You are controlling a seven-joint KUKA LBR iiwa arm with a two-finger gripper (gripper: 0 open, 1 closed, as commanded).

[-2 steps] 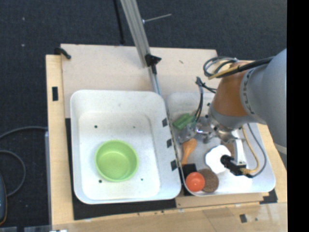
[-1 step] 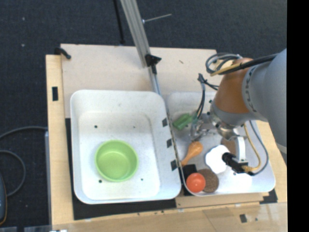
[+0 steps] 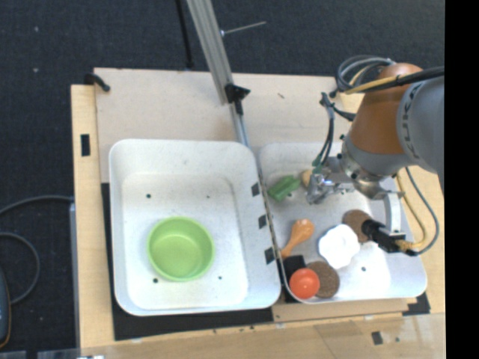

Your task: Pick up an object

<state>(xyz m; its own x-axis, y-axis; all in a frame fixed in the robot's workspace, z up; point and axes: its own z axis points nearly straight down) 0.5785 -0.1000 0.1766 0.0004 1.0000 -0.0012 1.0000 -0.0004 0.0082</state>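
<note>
A: gripper (image 3: 320, 188) low in right bin (image 3: 389, 286), beside green block (image 3: 282, 188); nothing visibly between its tips; spread or not, cannot tell.
B: risk: clutter; wooden spoon (image 3: 298, 235) and white lump (image 3: 338, 245) near; an off-centre close just nudges the block.

Lab: robot arm (image 3: 389, 126), bins (image 3: 187, 155)

Pale wooden bench (image 3: 150, 103), set on dark floor. Two shallow white bins side by side on top: left bin (image 3: 127, 170) and right bin (image 3: 404, 279) (rims touching at the middle). Far of the bins, a slanted metal rail (image 3: 209, 36) rising from the bare board.
</note>
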